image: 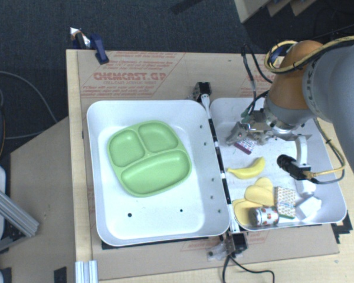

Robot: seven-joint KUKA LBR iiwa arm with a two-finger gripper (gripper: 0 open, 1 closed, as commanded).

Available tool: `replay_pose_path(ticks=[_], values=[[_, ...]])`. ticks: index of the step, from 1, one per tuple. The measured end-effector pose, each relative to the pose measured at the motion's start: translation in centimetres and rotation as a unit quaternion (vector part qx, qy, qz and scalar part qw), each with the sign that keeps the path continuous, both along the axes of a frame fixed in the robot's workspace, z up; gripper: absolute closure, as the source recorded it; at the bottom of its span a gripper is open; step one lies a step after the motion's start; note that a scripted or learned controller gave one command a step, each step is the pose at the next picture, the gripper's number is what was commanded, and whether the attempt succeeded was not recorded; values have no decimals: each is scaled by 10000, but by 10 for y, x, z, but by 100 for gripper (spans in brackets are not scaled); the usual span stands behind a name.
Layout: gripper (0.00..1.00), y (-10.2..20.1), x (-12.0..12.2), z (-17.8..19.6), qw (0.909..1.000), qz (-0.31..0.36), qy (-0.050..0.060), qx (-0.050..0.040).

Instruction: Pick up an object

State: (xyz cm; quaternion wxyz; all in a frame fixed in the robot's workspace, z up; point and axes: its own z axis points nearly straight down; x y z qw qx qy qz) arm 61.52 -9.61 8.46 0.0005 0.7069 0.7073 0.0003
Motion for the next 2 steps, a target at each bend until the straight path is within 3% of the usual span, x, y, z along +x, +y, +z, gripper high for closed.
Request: replay_pose_path(ticks=[1, 2], values=[[100, 0, 0, 10, 10000, -2, -7, 1], [100, 79, -20, 100, 10000, 4, 1, 5]])
